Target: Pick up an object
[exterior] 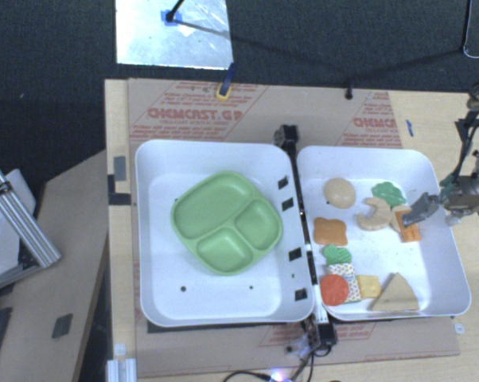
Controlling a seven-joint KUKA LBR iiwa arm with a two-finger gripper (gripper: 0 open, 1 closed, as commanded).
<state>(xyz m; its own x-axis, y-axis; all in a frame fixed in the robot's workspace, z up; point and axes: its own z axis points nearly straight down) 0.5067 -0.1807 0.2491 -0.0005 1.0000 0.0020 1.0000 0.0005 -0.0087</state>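
Pincer [417, 211] stood over the right bin [438, 293], reaching in from its right edge, and we could not tell its state. An orange block [410, 231] lay just under it, touching or nearly.

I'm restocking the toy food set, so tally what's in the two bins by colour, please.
Green: 3 – divided plate, leafy piece, small piece
Tan or beige: 3 – round piece, curved piece, wedge
Orange: 2 – flat piece, small block by the gripper
Red: 1 – round piece
Yellow: 1 – block
Patterned: 1 – square
Total: 11
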